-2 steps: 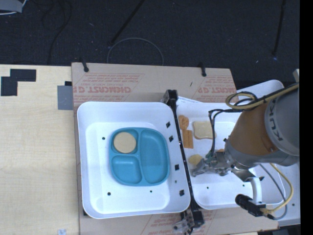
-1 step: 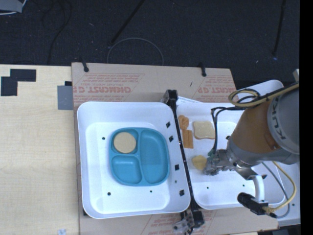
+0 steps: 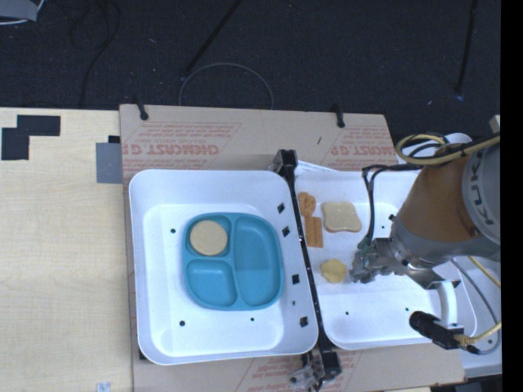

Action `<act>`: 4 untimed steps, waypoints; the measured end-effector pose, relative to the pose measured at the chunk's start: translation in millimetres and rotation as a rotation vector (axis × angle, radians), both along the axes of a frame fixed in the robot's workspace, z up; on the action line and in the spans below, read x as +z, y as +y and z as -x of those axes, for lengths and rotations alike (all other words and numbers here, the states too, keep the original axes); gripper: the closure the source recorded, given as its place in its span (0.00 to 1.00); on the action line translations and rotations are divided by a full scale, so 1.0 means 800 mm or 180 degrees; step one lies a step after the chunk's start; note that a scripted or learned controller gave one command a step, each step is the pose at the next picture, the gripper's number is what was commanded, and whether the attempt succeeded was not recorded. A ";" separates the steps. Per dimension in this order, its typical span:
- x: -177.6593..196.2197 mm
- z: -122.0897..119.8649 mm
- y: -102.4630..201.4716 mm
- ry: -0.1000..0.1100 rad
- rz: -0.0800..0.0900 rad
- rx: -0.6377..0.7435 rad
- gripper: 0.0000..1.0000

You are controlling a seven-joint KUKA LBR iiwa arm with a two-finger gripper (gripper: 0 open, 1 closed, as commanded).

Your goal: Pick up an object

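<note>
My gripper [image 3: 362, 269] hangs low in the right bin [image 3: 384, 321], just right of a small yellowish food piece [image 3: 333, 270]. A slice of toast [image 3: 341, 217] lies farther back in that bin. An orange strip [image 3: 314, 232] and a small brown piece [image 3: 306, 202] lie along the bin's left wall. Nothing shows between the fingers.
The left bin [image 3: 155, 300] holds a blue divided plate [image 3: 233, 261] with a round tan cookie [image 3: 207, 237] in its upper left compartment. A black divider [image 3: 298, 251] runs between the bins. The arm's orange and grey body [image 3: 445, 211] covers the right bin's far right side.
</note>
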State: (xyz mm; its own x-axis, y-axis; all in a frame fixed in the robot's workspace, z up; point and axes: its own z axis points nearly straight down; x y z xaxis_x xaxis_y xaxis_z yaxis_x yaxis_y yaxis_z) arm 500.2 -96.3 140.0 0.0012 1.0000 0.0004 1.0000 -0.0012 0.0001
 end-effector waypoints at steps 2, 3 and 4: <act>0.122 0.018 0.003 -0.0004 0.0001 0.0007 1.00; 0.130 0.023 0.066 0.0008 -0.0007 0.0017 1.00; 0.128 0.023 0.145 0.0013 -0.0007 0.0024 1.00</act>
State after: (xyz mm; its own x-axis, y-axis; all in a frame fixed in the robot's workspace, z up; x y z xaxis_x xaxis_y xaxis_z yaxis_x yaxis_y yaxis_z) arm 481.8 19.7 242.3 -0.0062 1.0000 0.0026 1.0000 0.0063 -0.0039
